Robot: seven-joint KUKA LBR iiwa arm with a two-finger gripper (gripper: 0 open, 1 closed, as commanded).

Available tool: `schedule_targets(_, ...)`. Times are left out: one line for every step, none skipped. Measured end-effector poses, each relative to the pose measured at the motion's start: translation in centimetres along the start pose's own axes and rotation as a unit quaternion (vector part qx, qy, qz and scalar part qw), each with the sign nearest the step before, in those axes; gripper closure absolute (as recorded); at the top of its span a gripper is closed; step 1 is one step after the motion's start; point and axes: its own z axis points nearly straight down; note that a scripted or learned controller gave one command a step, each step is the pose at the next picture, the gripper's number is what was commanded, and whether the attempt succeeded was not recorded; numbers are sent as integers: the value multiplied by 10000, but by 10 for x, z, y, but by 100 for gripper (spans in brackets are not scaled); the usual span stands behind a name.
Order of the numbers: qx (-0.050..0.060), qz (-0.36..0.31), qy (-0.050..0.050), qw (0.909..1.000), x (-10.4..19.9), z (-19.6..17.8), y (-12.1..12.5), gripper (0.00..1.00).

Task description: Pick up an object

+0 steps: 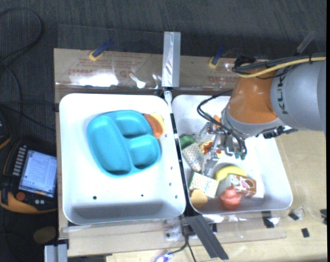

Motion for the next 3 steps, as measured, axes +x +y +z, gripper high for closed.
schedule_targets(18,443,-56,9990,86,-3,-22,0)
schedule_targets(16,546,-11,9985,32,0,-90,0)
schedule_targets(17,2223,15,9750,-59,2,-72,0)
